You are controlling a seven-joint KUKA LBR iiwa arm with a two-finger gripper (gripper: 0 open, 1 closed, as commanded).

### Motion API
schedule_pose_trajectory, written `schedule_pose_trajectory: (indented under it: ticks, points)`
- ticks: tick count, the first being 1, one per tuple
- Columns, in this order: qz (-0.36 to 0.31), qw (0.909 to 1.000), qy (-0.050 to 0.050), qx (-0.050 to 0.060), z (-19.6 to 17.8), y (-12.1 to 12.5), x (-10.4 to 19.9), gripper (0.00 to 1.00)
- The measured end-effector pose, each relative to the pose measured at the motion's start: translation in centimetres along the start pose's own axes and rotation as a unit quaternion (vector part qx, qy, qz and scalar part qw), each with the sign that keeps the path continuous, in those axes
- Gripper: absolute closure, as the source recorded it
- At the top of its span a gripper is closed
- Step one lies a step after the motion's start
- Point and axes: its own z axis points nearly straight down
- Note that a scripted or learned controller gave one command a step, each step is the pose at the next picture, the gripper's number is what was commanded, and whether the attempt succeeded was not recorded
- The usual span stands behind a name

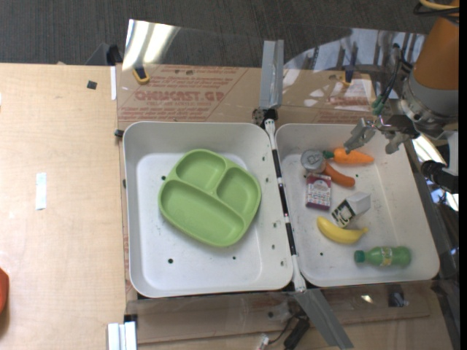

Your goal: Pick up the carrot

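- Tool (pixel 363 138) hangs at about one o'clock of the right bin (pixel 427 217), over its far rim; whether it is released or clenched cannot be told, and nothing is seen grasped in it.
- Carrot (pixel 352 157) lies flat in the right bin's far part, just below the tool, leafy end toward nine o'clock.
- Neighbours crowd it: a small tin (pixel 313 160) at nine o'clock, an orange sausage-shaped toy (pixel 340 175) touching or just beside it at seven o'clock.
- Banana (pixel 340 231), a small box (pixel 318 192), a grey-white carton (pixel 351 208) and a green bottle (pixel 383 255) lie nearer the front.
- Open room: bare bin floor at three o'clock of the carrot.
- Left bin (pixel 139 217) carries a green divided plate (pixel 210 197).
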Motion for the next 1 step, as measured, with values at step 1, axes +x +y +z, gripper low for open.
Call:
schedule_pose_trajectory:
  ticks: [1]
  points:
    - [0.048, 0.9988, -0.001, -0.002, 14.65, 5.79, -5.54, 0.00]
